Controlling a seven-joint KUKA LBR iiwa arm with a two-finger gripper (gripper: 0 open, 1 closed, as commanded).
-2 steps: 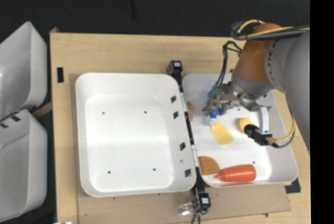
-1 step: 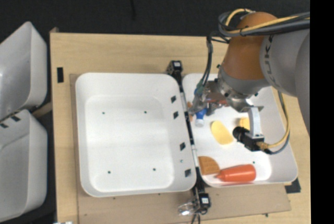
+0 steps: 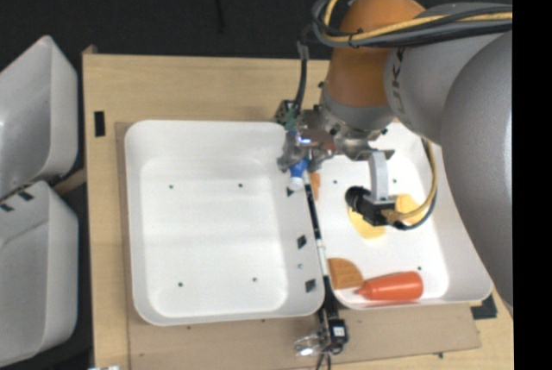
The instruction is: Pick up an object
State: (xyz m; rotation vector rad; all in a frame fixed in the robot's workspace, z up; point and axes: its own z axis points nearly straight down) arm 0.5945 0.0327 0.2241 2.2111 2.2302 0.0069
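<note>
My gripper (image 3: 299,159) hangs low over the wall between the two bins, at the top left corner of the right bin (image 3: 448,273). A small blue and white piece (image 3: 296,179) and a small orange bit (image 3: 315,184) show just beneath it; whether they are held is unclear. In the right bin, a red-orange carrot-shaped object (image 3: 393,286) lies along the front wall. A brown wedge (image 3: 344,273) sits just left of it. A pale yellow object (image 3: 370,228) lies mid-bin, partly covered by the wrist.
The left bin (image 3: 138,187) shows its bare white floor. The grey arm and orange wrist band (image 3: 371,58) cover the back and right of the right bin. White padded shapes (image 3: 30,187) stand off the bench's left edge.
</note>
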